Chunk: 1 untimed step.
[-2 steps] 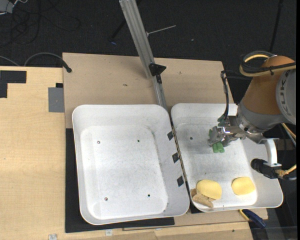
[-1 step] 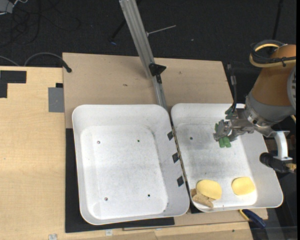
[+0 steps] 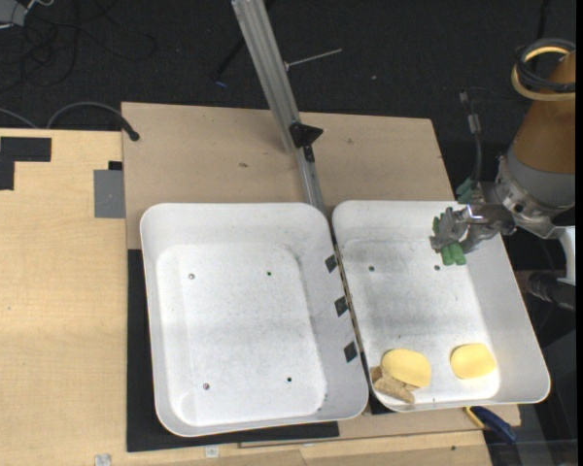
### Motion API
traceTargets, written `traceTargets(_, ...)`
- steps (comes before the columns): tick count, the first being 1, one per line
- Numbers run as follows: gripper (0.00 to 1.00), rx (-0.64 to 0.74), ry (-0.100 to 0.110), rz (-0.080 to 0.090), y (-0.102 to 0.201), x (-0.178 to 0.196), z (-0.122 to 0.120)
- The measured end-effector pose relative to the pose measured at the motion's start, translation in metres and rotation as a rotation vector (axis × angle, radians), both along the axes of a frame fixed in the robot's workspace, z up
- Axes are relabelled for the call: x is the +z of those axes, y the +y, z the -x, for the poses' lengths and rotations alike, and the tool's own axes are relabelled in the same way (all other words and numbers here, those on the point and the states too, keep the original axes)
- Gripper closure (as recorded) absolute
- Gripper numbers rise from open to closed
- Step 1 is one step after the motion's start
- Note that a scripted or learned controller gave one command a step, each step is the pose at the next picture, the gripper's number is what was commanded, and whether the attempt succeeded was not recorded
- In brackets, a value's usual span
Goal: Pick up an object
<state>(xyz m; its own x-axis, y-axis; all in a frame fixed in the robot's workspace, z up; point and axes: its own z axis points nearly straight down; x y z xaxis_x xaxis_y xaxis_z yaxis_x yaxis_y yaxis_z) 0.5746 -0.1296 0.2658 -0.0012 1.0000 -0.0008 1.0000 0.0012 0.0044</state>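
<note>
Over the right bin, my two-finger gripper [image 3: 454, 242] hovers.
Round yellow foam pieces [image 3: 406, 367] lie well below it; I cannot tell its opening.

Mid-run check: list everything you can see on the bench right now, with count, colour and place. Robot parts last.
Left bin: one, white, left of bench.
Right bin: one, white, beside it.
Yellow round objects: two, near edge of right bin; second to its right.
Tan piece: one, against the first yellow object.
Metal rail: one, grey, slanting behind the bins.
Arm: one, grey with orange band, at right.
Gripper: one, green-tipped, over right bin's far side.
</note>
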Motion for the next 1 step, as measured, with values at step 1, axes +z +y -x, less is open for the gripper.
traceTargets(1,1.0,0.002,0.009,-0.003,0.0492,-0.0127,0.0105)
